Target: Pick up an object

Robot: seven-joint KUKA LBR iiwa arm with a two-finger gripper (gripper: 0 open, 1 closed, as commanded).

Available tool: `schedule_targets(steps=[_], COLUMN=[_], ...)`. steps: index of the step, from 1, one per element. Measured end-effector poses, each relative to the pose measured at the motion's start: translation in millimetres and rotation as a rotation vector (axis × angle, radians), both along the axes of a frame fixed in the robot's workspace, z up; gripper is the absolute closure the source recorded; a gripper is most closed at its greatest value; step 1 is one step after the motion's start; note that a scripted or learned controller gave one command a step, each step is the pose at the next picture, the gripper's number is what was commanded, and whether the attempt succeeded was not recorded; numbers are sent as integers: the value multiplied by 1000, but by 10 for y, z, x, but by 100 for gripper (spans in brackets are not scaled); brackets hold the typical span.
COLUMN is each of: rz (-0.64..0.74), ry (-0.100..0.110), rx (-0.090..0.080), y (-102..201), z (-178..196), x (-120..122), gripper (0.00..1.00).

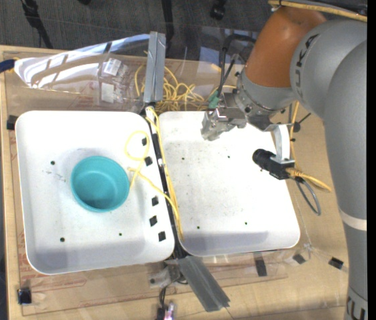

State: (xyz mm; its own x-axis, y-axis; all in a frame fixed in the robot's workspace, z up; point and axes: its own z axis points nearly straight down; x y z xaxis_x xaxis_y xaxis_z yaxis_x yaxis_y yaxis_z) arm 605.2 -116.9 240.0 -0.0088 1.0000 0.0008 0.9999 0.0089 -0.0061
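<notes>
A teal bowl [100, 183] sits upright in the left bin [41, 245], a little right of its middle. My gripper [213, 127] hangs over the back edge of the right bin [241, 242], far from the bowl and to its upper right. Nothing shows between or under the gripper's tips.
A yellow cable [137, 153] loops over the divider between the bins and touches the left bin's right side. Tangled yellow cables [175, 92] and clear plastic sheeting [81, 72] lie behind the bins. The grey arm [321, 79] covers the right side of the bench.
</notes>
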Motion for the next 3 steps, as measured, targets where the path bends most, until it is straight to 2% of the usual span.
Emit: schedule_targets(steps=[1, 2, 3], rz=[-34, 131, 136], ry=[1, -2, -2], rx=[0, 2, 1], y=[-137, 164, 158], z=[-1025, -1490, -1391], x=[-439, -922, -915], gripper=[0, 0, 100])
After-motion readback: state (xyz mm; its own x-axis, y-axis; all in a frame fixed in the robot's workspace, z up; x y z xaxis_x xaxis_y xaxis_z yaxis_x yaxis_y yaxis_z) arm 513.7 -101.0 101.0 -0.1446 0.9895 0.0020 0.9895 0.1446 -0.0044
